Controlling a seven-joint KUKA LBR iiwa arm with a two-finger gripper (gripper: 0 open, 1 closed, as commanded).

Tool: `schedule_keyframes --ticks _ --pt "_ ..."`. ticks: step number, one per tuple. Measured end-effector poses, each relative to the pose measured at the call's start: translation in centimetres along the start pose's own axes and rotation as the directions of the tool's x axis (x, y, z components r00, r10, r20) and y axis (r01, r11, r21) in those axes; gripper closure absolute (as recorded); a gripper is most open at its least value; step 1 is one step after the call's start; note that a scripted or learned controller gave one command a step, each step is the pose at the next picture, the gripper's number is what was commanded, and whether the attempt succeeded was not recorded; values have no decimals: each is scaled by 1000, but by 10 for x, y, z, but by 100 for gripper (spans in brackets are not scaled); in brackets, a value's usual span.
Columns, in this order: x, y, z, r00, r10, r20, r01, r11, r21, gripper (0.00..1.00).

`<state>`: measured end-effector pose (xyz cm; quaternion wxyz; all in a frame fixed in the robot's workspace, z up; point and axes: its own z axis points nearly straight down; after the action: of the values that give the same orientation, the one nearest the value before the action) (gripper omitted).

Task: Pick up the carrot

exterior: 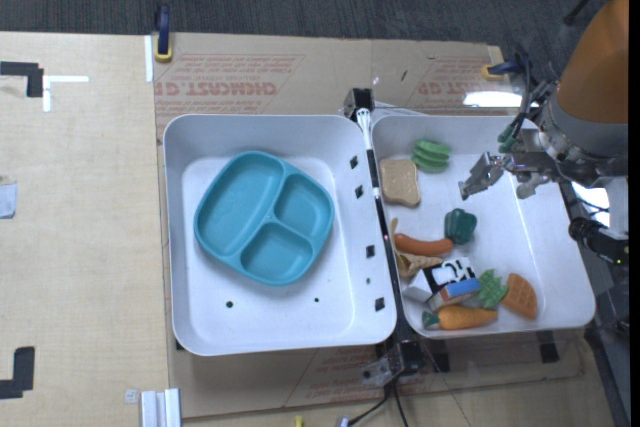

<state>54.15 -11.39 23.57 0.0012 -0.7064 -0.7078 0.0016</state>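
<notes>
Fingers point(483, 177) above right bin | carrot point(466, 317) lies sideways, leafy end right

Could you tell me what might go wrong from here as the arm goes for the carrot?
1. The carrot lies in a crowded corner of the right bin, touching a green leafy piece and a black-and-white item, so the gripper may catch a neighbour.
2. An orange wedge close by looks similar and could be taken by mistake.
3. The carrot sits near the bin's front wall, leaving little room.
</notes>
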Motion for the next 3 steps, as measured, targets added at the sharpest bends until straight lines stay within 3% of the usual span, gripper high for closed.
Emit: schedule_keyframes --ticks 1,2,3 --pt "70 -25 45 989 147 0 -147 989 1 0" --pt "130 -63 45 978 207 0 -207 978 3 0" --pt "80 -31 45 998 69 1 -69 998 -4 0"
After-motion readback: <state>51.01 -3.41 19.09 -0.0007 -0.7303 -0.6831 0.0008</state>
